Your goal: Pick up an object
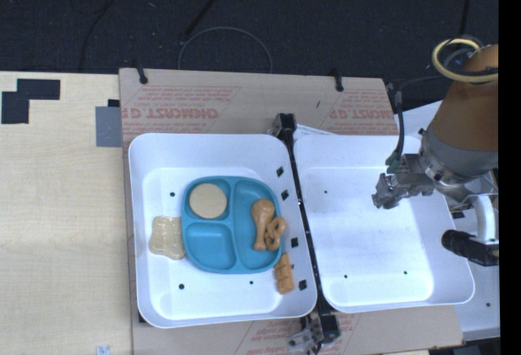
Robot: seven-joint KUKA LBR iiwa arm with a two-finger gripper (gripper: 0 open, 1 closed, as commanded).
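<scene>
reaching in from the right edge of the frame, the grey arm with its orange band hangs over the right bin, its gripper low above the bin floor in the right-centre of the picture. the fingers read as a dark, blurred cluster, and whether they stand wide or narrow i cannot tell; nothing is seen between them.

the things to pick sit in the left bin, in the lower middle of the frame. a blue divided plate lies on its floor. a round tan cookie rests in the plate's upper left compartment, and a twisted pretzel-like piece lies in the right compartment. a pale slice of bread lies on the bin floor touching the plate's left rim. a small brown lumpy piece lies just beside the plate's lower right corner, near the divider between the bins.

both bins rest on a cardboard sheet on the light bench, well apart from the gripper.
</scene>
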